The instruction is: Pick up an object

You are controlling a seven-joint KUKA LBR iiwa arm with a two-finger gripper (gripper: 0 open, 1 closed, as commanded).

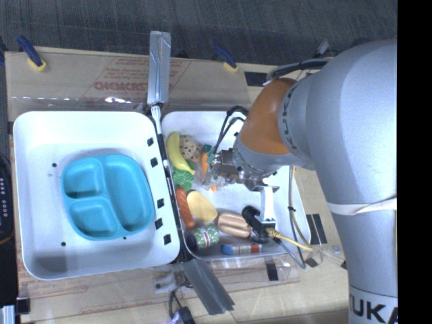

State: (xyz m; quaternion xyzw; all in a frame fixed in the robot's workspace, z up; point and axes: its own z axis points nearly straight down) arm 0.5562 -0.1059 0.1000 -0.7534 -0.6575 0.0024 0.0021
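Looming grey arm fills the right side, its gripper down in the right bin, beside the banana and other toys along the left wall. Grip state: cannot tell. Looks like the reach-and-grasp step; next comes a firm close and lift. Left bin holds a blue tray.

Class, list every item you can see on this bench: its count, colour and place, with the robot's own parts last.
Bins: two, white, side by side.
Divided plate: one, blue, left bin.
Banana: one, yellow, right bin, left side.
Hot dog: one, tan and brown, right bin, near edge.
Can: one, green, beside hot dog.
Marker: one, blue and red, near wall.
Clamps: two, blue, far edge.
Arm: grey, orange band.
Gripper: over right bin.
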